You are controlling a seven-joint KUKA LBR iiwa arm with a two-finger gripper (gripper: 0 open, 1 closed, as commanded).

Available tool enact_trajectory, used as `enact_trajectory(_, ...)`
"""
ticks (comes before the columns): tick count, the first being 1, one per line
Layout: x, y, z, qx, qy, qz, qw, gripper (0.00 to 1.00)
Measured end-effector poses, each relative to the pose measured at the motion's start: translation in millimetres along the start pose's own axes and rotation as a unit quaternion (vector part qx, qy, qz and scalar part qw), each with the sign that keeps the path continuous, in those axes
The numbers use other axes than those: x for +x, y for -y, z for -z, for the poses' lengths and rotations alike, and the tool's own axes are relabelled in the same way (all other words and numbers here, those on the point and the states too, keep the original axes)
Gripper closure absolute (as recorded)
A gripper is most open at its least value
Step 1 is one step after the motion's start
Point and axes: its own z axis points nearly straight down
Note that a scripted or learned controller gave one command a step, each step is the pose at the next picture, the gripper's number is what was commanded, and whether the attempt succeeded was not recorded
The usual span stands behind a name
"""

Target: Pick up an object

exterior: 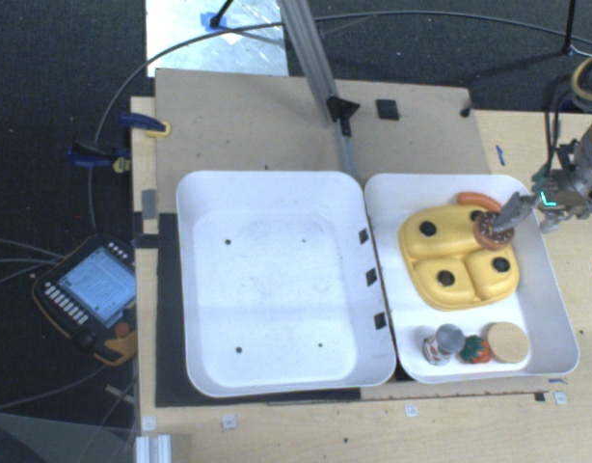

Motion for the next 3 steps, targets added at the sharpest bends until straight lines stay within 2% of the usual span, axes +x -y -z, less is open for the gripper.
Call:
enact_trajectory(1,0,-1,1,-0.001,0.0,0.0,1.0,0.0)
enact_trajectory(2,1,7,-44,0.001,0.0,-0.001,1.0,0.0)
enact_trajectory(3,1,2,-87,0.0,0.0,-0.001,1.0,0.0)
